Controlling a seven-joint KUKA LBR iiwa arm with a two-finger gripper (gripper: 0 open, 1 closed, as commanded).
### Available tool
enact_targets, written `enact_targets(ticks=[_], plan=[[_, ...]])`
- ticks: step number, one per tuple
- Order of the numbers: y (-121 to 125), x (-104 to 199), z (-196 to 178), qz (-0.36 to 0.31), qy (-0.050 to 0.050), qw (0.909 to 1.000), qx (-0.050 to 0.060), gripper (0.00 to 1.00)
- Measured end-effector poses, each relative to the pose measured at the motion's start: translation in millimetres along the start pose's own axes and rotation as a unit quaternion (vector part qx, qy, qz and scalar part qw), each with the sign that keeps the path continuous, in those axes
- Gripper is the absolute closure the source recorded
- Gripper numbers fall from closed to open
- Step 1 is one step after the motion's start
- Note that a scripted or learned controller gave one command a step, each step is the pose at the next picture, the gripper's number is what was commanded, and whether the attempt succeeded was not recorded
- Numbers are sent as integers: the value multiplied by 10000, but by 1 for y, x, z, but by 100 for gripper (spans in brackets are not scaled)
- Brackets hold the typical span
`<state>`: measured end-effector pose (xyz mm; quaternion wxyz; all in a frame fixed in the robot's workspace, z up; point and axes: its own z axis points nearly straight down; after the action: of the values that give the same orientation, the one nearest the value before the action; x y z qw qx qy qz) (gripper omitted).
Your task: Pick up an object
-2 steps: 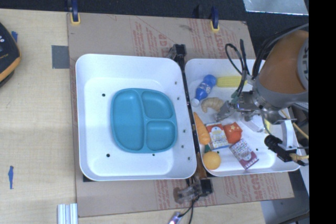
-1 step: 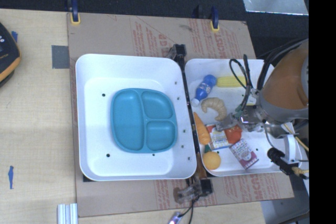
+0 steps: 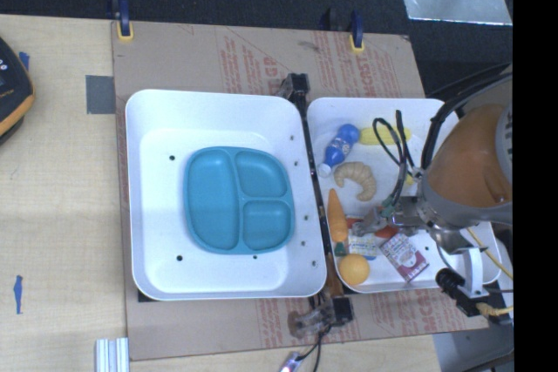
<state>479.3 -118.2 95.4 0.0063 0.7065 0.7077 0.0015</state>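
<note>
The grey arm [image 3: 466, 165] hangs low over the right white bin [image 3: 324, 113], likely to grab a toy. I cannot tell how its tips are set. Close by lie a croissant [image 3: 357, 178], carrot [image 3: 336, 216] and yellow ball [image 3: 353, 268]

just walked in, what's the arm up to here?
The KUKA arm reaches in from the right over the right bin, which holds small items: a croissant, a carrot, a blue bottle, a yellow ball and a red-and-white packet. Its tool sits low among them; I can't tell whether it has grasped anything. The left bin holds a blue divided plate.
</note>
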Motion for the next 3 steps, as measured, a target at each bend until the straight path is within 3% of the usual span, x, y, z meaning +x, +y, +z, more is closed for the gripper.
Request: enact_targets(ticks=[1,2,3], plan=[[0,2,-10,-35,32,10000,23,100],[0,2,-10,-35,31,10000,22,0],[57,-7,1,-13,39,10000,43,0]])
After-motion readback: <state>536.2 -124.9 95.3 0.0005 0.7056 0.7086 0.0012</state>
